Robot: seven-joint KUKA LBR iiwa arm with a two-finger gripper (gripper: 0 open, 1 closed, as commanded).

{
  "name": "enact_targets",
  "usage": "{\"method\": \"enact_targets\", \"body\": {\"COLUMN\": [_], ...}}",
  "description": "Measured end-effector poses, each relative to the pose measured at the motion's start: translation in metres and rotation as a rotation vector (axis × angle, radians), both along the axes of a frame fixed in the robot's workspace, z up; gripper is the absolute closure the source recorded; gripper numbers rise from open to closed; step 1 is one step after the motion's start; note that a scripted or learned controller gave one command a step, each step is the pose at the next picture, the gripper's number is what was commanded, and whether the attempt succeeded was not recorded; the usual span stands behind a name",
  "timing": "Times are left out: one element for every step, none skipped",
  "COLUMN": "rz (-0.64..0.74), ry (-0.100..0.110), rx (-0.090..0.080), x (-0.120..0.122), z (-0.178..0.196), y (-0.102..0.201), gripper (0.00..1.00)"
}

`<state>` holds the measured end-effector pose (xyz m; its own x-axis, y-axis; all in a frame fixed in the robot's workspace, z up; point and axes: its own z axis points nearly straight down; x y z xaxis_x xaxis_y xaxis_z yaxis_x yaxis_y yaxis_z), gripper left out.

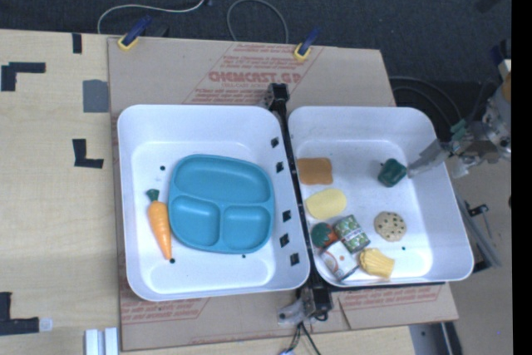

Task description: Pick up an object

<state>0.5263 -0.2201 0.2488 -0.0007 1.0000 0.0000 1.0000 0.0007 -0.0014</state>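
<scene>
White plastic, two shallow bins side by side on a brown board. The gripper (pixel 416 162) comes in low over the right bin's (pixel 432 133) right rim, its grey tip angled down and leftward; whether it is wide or narrow I cannot tell from here. Just left of the tip, touching or nearly so, sits a small dark green block (pixel 391 172), with bare floor above and beyond it toward the far wall. Below the tip a cookie (pixel 389 225) lies apart. Farther left and down the pieces crowd: a tan toast slice (pixel 315 170), a yellow lump (pixel 325 203), a green packet (pixel 350 233), a yellow corn piece (pixel 376 263) near the near rim. Across the divider, well away, the left bin (pixel 137 137) holds a blue tray (pixel 221 204) and a carrot (pixel 160 225) beside its left edge.
</scene>
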Motion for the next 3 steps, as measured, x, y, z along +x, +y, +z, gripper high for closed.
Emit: {"method": "enact_targets", "body": {"rz": [0.003,0.002,0.001], "ry": [0.006,-0.002,-0.011], "rx": [0.002,-0.001,-0.006], "x": [0.05,0.098,0.078], "z": [-0.121,-0.166,-0.16], "y": [-0.002,0.007,0.01], "gripper": [0.0,0.0,0.0]}}
